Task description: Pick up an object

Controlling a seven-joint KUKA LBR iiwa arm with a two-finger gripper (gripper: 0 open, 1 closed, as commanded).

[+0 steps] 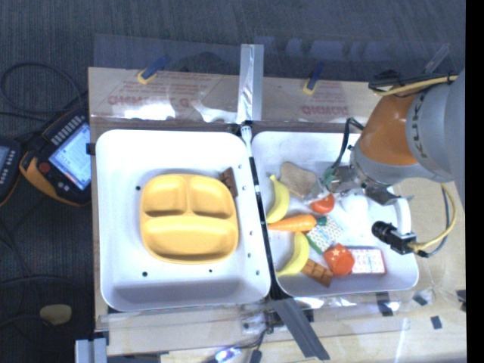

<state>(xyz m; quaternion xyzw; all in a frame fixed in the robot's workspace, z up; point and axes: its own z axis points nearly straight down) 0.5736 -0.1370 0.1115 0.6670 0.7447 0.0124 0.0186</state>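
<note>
Bench bins (pixel 106 225) (2) hold toys; gripper (pixel 333 191) over tomato (pixel 323 203), grip state unclear.

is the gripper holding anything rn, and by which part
Cannot be told. The arm's wrist hides the gripper, which sits low in the right bin by the small tomato and the carrot; no item shows between its fingers.

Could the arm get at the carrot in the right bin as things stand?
Probably yes: the carrot lies uncovered on top, between two bananas, and the arm already hangs over the right bin.
</note>
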